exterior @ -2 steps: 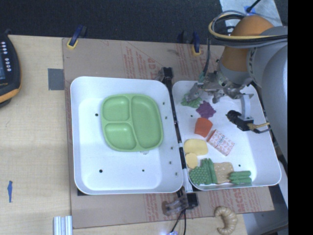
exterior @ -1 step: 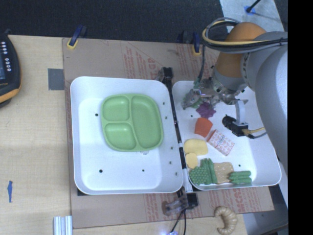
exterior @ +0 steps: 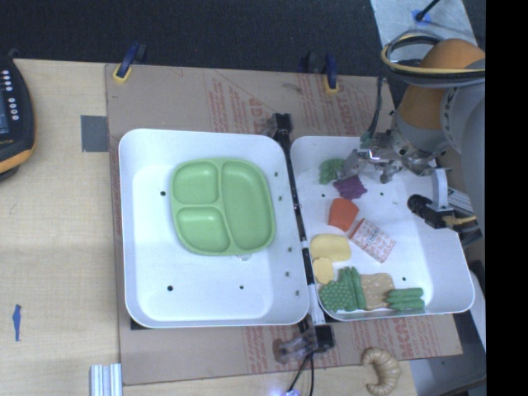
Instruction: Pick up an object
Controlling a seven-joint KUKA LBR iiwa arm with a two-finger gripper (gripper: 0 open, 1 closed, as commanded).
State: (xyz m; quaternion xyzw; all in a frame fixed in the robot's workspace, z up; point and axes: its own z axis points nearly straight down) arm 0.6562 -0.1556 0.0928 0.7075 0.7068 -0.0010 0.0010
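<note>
The right bin (exterior: 441, 258) holds several toy foods. At its far end lie a small green piece (exterior: 332, 170) and a purple piece (exterior: 350, 186). Below them are an orange-red block (exterior: 342, 214), a pink-and-white packet (exterior: 373, 239) and two yellow pieces (exterior: 330, 246). At the near end lie green bean pods (exterior: 345, 289) and a tan slice (exterior: 377, 287). My gripper (exterior: 370, 160) hangs low over the far end of this bin, just above and right of the purple piece and beside the green one. Nothing is visibly held.
The left bin (exterior: 148, 279) carries a light green divided plate (exterior: 223, 205). A tan croissant-shaped toy (exterior: 381, 368) lies on the cardboard outside the bins, near the front. A black fitting (exterior: 429, 211) of the arm overhangs the right bin's right side.
</note>
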